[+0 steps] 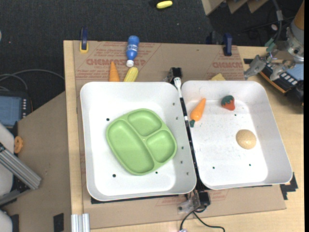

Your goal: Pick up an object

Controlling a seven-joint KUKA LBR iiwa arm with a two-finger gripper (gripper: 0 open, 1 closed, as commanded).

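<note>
Camera view, starting at the near edge: I see the two white bins side by side on the bench, the left bin (pixel 91 144) and the right bin (pixel 270 163), touching along their inner rims.

In the left bin a green plate (pixel 141 140) with three compartments lies flat near the middle.

In the right bin, nearest me, a tan roll (pixel 246 139) sits toward the right side. Farther back a carrot (pixel 198 109) lies tilted against the left rim, its green end down by the seam between the bins. A strawberry (pixel 228 102) sits near the back wall, well apart from the roll.

Behind the left bin, on the brown board, I make out a second carrot (pixel 113 72), a yellow piece (pixel 131 74) that may be corn, and a blue and white bottle (pixel 132 50) lying beyond them. Far back on the dark floor lies a yellow thing (pixel 164 5).

The gripper (pixel 256 66) hangs at the far right, outside the right bin's back corner, holding nothing I can see. Whether its jaws stand wide or narrow, I cannot tell.
</note>
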